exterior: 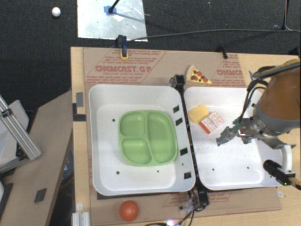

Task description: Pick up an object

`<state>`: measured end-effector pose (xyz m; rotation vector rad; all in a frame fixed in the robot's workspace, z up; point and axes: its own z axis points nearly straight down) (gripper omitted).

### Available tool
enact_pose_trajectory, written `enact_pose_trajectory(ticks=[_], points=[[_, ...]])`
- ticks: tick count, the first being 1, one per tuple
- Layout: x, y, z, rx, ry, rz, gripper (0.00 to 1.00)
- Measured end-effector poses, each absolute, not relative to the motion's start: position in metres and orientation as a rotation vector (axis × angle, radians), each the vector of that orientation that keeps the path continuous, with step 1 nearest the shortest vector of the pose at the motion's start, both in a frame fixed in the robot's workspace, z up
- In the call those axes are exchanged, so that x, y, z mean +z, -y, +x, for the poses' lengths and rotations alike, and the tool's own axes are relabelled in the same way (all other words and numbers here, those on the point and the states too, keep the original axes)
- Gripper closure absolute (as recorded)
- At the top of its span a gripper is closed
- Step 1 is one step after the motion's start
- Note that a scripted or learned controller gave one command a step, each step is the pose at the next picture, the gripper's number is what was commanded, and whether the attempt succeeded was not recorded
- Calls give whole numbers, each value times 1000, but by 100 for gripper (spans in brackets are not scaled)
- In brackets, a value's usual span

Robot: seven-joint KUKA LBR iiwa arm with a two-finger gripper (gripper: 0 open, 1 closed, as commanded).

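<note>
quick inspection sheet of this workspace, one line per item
surface: bench covered by printed cardboard, bearing left bin and right bin side by side
job's things: yellow object and red-and-white packet touching, in the right bin's upper left
clutter: green divided plate in the left bin; pizza-slice toy above the bins; red ball below the left bin
grippers: gripper over the right bin, right of the packet, holding nothing
cables: black cable across the dark floor
surroundings: shiny sheet, white ball
</note>
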<state>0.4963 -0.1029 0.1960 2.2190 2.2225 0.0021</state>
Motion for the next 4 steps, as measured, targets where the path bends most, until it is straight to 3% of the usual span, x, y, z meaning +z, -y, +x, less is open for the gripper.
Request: enact_pose_trajectory(ticks=[2, 3, 4], points=[[112, 107, 498, 0, -2224, 2221, 0], [124, 107, 499, 2, -2222, 2219, 100], [168, 109, 495, 4, -2222, 2215, 100]])
